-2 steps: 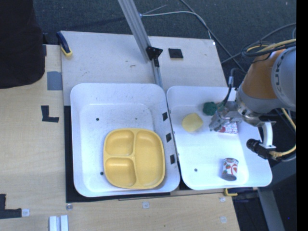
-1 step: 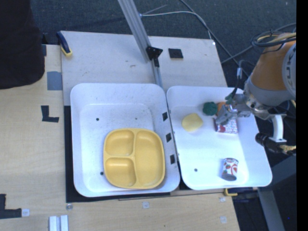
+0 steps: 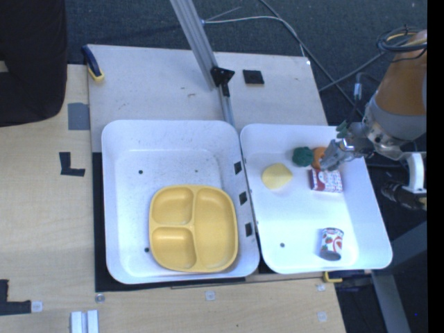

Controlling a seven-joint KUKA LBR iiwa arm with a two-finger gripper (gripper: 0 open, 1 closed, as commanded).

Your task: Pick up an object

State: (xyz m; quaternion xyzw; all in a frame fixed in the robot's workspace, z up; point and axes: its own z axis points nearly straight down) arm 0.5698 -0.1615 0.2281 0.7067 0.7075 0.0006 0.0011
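The right bin [image 3: 361,220] holds a pale yellow lemon-shaped object [image 3: 277,177], a dark green lump [image 3: 302,156], a small orange object [image 3: 318,156], a red-and-white packet [image 3: 326,181] and a red-and-white can [image 3: 331,243]. My gripper [image 3: 329,159] reaches in from the right and hangs low over the orange object and the top edge of the packet. Its dark fingers partly hide the orange object. Nothing is visibly held between them.
The left bin [image 3: 125,186] contains a yellow divided plate [image 3: 193,228]. A metal pole [image 3: 198,33] slants across the bench behind the bins. A yellow-and-blue clamp [image 3: 92,64] sits at the bench's far left corner, a black square [image 3: 253,78] near the back.
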